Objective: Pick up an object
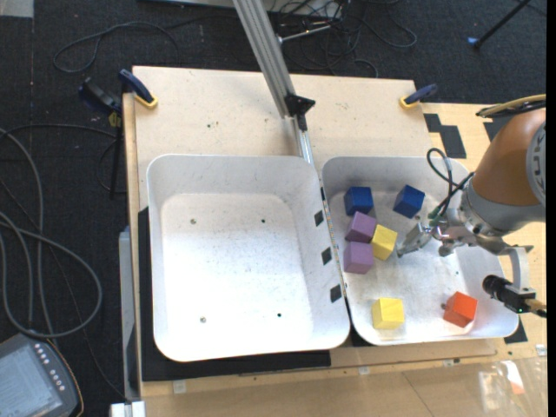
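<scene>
Blocks lie in the right bin (486,272), and your gripper (415,239) hangs just right of the yellow block (384,242) beside two purple ones. I cannot tell how the jaws stand. It looks small, light, rigid, likely smooth: take opposite flat faces, squarely, since crowding neighbours leave little room.

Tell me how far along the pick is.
Done: the gripper is down in the right bin, beside the yellow cube next to the purple cubes. In hand: nothing visibly between the fingers. Left: grasp and lift a cube; all seven sit on the bin floor.
</scene>
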